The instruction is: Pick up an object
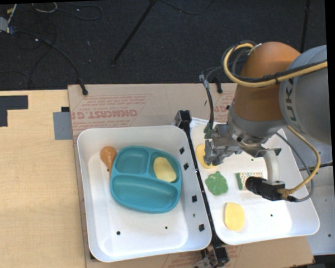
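The hand (213,154) hangs low in the right bin (306,221), at its far-left part; whether it is wide or narrow I cannot tell. The green leafy piece (216,183) lies just nearer, almost beneath it. White bin floor, a yellow piece (234,216) nearer

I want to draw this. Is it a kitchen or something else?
Probably a robot lab, not a kitchen: a robot arm reaches over two white bins of toy food, with cables on the dark floor.
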You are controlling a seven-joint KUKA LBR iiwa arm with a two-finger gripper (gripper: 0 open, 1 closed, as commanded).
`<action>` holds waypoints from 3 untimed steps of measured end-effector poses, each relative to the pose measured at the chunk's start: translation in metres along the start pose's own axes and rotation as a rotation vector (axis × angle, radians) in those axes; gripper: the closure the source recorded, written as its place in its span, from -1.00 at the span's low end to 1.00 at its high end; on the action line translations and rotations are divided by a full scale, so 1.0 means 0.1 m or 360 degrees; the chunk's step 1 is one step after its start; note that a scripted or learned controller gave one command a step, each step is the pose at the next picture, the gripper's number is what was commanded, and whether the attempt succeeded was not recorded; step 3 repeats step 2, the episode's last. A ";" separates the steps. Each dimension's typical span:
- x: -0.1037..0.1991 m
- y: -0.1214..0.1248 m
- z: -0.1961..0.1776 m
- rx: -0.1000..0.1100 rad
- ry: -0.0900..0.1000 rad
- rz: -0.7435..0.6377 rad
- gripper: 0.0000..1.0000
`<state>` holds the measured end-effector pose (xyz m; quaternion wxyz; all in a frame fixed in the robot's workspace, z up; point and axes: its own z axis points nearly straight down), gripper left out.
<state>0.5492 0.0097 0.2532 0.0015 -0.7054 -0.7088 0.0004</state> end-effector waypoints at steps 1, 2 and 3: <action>0.48 0.12 0.17 0.0002 -0.0002 0.0000 1.00; 1.01 0.12 0.13 0.0002 -0.0001 -0.0002 1.00; 1.01 0.12 0.13 0.0002 -0.0001 -0.0002 1.00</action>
